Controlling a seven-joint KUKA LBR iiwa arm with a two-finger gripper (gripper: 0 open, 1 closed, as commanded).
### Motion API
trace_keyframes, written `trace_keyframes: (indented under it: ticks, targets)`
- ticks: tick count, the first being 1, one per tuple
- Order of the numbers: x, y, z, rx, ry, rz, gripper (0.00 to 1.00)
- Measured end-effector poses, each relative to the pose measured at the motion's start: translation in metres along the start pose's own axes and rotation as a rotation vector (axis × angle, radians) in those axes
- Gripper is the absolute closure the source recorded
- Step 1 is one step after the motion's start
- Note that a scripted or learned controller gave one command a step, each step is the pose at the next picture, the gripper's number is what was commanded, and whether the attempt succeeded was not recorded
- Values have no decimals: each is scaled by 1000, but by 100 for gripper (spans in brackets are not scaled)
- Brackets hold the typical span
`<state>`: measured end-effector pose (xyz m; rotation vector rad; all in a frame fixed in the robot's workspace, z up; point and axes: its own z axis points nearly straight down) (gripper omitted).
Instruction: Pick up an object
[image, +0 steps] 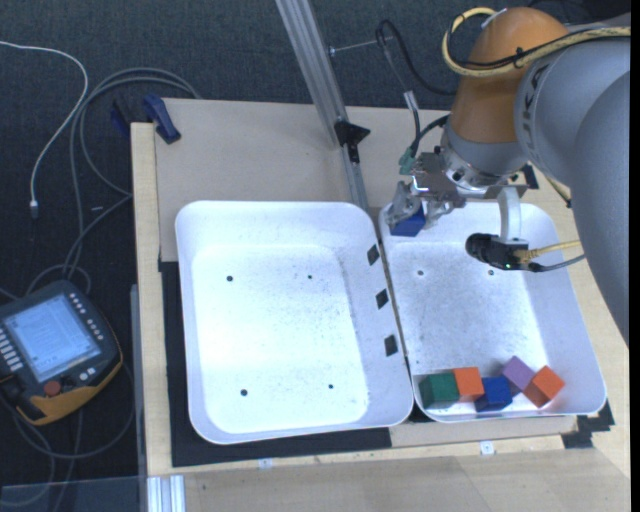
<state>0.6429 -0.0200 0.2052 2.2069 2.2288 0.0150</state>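
Observation:
My gripper (408, 214) hangs over the far left corner of the right bin (560, 300), close to the wall between the two bins. A small blue block (406, 227) sits between its fingers, and they are shut on it. Several more blocks lie along the near edge of the right bin: a green block (437, 389), an orange block (468, 381), a second blue block (494, 394), a purple block (518, 372) and another orange block (546, 385).
The left bin (200, 300) lies beside the right one. A slanted metal post (322, 90) rises behind the bins, just left of the gripper. A black cable fitting (495, 250) hangs below the wrist. A teach pendant (50, 345) lies off the bench at left.

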Motion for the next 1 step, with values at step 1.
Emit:
trace_keyframes:
  ticks: [1]
  targets:
    - [77,-45,6,18,2,1,100]
